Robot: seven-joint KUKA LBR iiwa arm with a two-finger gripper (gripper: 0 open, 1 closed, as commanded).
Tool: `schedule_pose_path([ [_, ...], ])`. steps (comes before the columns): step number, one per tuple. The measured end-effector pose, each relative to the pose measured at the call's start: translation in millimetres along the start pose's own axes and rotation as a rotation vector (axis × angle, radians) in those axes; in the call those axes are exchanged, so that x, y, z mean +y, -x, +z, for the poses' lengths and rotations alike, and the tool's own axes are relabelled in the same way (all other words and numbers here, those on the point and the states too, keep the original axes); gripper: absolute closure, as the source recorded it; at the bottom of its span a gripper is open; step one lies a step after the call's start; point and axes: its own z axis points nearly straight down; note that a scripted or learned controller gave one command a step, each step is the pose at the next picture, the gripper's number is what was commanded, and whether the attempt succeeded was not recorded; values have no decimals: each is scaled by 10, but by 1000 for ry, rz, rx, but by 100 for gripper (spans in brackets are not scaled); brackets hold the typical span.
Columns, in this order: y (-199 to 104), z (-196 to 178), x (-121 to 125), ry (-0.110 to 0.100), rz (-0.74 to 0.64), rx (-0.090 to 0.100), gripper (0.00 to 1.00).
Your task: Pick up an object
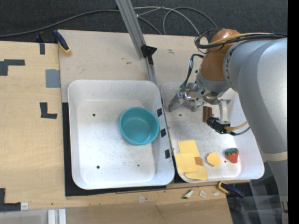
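My gripper [196, 104] hangs over the far end of the right bin [250, 171], under the arm's orange band, with nothing visibly held. Near that bin's front edge lie yellow cheese-like slices [188, 158], a small brown piece [199, 161], a round orange piece [214, 159] and a red strawberry [232, 155]. They sit well in front of the gripper. A teal bowl [138, 125] stands upright in the left bin [88, 171], to the gripper's left.
A grey metal post [133, 27] slants up from behind the bins' shared wall. Cables [177, 13] trail across the back of the bench. A blue-and-yellow clamp [61, 41] lies at the back left. The grey arm [266, 87] covers the right bin's right side.
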Motion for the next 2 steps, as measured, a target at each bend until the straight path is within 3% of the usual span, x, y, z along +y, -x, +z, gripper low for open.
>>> schedule_pose_path([
  [1, -7, -115, 6, 2, -1, 0, 100],
  [2, 2, -713, -64, 8, 1, 1, 100],
])
